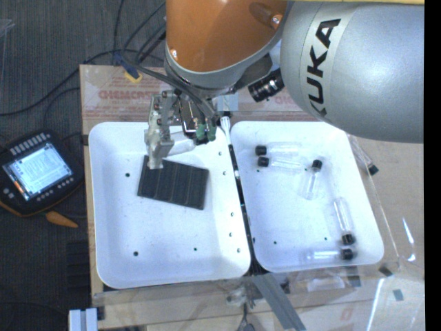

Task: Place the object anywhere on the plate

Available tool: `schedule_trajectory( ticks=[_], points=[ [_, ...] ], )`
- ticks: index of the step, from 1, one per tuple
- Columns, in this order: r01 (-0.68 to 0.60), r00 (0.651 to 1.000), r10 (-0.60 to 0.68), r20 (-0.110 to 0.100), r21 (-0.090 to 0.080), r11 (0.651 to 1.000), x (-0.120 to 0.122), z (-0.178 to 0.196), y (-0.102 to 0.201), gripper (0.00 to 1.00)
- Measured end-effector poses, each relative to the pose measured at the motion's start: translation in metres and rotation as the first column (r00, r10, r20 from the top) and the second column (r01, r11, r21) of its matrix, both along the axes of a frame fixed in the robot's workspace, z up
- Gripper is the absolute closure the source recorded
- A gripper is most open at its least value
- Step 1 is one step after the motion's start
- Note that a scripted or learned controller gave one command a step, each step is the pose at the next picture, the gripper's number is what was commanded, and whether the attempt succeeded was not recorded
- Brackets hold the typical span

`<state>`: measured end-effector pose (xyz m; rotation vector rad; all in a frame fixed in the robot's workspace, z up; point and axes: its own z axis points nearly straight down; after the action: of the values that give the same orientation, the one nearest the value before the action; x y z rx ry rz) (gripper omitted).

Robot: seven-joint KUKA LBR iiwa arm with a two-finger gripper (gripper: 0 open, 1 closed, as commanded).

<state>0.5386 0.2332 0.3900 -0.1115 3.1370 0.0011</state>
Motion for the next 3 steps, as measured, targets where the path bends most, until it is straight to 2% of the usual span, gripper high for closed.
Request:
schedule_trajectory(
  ticks=[1,2,3],
  points=[
    [-0.364,0.931,0.364,-0.001,0.0,0.931,-0.0503,0.0127,0.0011,1.0],
    [-0.364,0.931,0.364,0.0,0.001,0.931,-0.0503,0.0128,0.0013,0.0],
    [-0.363,0.932,0.363,0.003,0.002,0.932,-0.0488,0.0219,0.0024,1.0]
  ],
)
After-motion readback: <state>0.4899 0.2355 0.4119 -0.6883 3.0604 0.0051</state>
